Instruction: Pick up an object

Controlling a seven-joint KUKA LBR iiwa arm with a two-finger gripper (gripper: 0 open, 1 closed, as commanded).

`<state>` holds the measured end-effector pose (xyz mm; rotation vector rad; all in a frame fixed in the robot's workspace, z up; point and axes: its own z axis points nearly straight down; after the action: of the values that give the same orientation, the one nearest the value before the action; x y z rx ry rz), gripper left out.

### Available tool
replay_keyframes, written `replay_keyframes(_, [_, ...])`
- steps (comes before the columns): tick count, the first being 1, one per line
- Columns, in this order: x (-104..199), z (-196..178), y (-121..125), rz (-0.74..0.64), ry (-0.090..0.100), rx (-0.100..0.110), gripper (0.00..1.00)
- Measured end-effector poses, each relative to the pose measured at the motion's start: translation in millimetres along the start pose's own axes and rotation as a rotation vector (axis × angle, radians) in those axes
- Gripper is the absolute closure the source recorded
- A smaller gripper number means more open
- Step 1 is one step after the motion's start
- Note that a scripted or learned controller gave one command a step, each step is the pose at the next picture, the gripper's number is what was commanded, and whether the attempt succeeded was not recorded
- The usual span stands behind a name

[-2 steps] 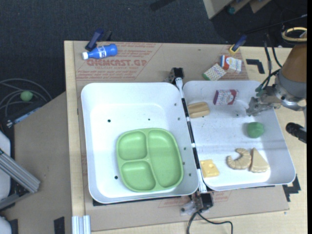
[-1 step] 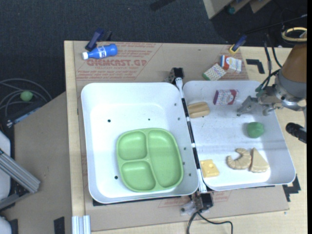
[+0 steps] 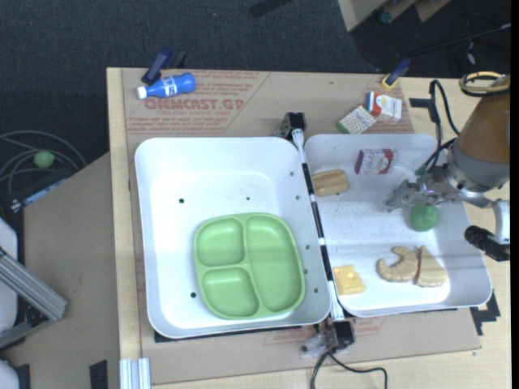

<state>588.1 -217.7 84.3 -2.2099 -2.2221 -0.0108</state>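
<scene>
The right bin (image 3: 454,298) holds several small things. A green ball (image 3: 423,217) lies near its right side. My gripper (image 3: 418,196) hangs right over the ball's upper edge and hides part of it; whether it touches the ball is unclear. A tan bread roll (image 3: 331,181) lies at the bin's left wall. A purple-and-white packet (image 3: 375,161) sits toward the back. A yellow cheese wedge (image 3: 349,279) rests at the front left. Two tan pastry pieces (image 3: 411,266) lie at the front right.
The left bin (image 3: 162,177) holds a green divided plate (image 3: 247,264). On the bench behind the bins lie a blue-and-white bottle (image 3: 166,86) and small cartons (image 3: 371,112). The arm (image 3: 486,144) comes in over the right bin's right wall.
</scene>
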Motion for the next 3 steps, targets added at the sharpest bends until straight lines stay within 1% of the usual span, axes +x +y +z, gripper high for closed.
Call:
replay_keyframes(1, [-3,-11,0,0.002,-0.007,-0.002,1.0])
replay_keyframes(2, [0,-10,0,0.0,-0.002,0.0,0.0])
replay_keyframes(3, [15,0,-29,0.006,-0.01,0.001,0.0])
